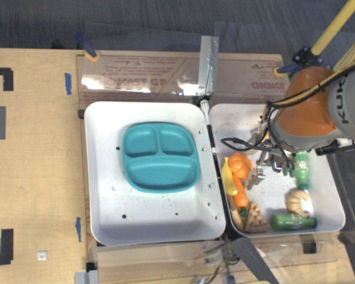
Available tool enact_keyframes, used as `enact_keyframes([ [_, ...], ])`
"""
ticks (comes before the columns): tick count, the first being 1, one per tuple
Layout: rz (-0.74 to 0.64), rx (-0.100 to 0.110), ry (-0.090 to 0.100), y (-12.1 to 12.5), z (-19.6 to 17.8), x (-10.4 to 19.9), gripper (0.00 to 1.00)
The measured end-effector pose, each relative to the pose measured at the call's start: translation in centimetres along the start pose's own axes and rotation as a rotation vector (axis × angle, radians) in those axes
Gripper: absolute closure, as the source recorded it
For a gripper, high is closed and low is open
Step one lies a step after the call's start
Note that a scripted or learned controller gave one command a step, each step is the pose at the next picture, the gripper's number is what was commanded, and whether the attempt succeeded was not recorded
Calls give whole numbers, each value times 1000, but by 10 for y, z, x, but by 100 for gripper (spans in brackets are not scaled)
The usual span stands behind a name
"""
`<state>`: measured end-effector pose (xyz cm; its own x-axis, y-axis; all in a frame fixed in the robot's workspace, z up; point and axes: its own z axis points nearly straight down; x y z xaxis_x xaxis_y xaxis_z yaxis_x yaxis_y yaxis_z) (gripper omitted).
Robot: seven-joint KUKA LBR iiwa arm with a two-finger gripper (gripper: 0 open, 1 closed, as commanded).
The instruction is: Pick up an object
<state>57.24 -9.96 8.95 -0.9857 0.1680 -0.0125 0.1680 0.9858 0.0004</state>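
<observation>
The gripper point(266, 165) hangs low over the right bin point(336, 218), under the arm's orange band point(305, 108), and whether its fingers are spread or closed cannot be told; nothing is seen between them. Places below are given from that gripper. The left bin point(100, 176) lies well to the left, and a teal divided plate point(161, 157) sits flat in its middle. In the right bin, the toys crowd the lower half. A carrot point(241, 188) lies just left and below, its long axis running from the upper left down toward the near wall, touching a yellow piece point(228, 179) on its left. An orange fruit point(239, 163) sits just left, close to the fingers. A green bottle point(293, 220) lies on its side near the front wall, lengthwise left to right. Another green bottle point(301, 169) lies just right, pointing front to back. A beige shell-like pastry point(296, 201) rests between the two bottles. A waffle-patterned wedge point(254, 218) lies below, by the carrot's lower end.
</observation>
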Motion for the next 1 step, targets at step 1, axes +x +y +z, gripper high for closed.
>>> enact_keyframes([
  [1,225,0,1,-1,0,0,0],
])
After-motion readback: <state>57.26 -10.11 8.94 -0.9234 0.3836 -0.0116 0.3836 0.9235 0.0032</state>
